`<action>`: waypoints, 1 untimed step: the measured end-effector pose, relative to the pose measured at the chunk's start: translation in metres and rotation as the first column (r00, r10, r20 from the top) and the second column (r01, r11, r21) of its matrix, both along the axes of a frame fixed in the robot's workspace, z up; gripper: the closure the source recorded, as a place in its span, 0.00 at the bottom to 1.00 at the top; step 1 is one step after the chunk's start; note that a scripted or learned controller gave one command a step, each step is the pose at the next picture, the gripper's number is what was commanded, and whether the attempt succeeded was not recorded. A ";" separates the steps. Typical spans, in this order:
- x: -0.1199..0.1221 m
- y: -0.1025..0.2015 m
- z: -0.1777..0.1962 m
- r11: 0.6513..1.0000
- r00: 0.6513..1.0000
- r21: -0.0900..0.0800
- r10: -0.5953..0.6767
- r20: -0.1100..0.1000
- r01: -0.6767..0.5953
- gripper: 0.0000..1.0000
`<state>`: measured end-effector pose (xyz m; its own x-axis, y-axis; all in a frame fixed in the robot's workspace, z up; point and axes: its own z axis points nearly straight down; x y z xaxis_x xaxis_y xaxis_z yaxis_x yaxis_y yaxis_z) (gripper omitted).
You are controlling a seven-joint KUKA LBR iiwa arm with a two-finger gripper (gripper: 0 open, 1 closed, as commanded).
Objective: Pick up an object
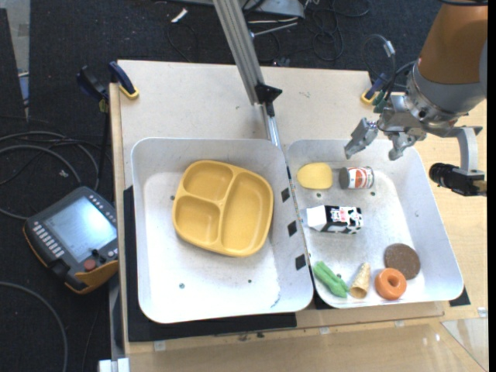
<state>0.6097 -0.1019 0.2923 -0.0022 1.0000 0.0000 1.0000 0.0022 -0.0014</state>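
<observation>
My gripper (381, 143) hangs over the back of the right bin (434, 215), fingers spread open with nothing between them. Just below it lies a small red-and-white can (357, 178) on its side, with a yellow lemon-like piece (315, 176) to its left. A black-and-white milk carton (335, 218) lies in the middle of the bin. Along the front edge sit a green pod (331, 279), a tan cone (361, 280), an orange doughnut (391, 284) and a brown cookie (402, 260).
The left bin (155, 285) holds a yellow divided plate (223, 207). A slanted metal pole (242, 41) runs from the top down to the divider between the bins. A teach pendant (74, 237) lies on the floor at the left.
</observation>
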 end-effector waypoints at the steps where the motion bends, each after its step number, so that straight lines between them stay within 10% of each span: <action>1: 0.000 0.000 0.000 1.000 1.000 0.000 -0.001 0.000 0.001 0.00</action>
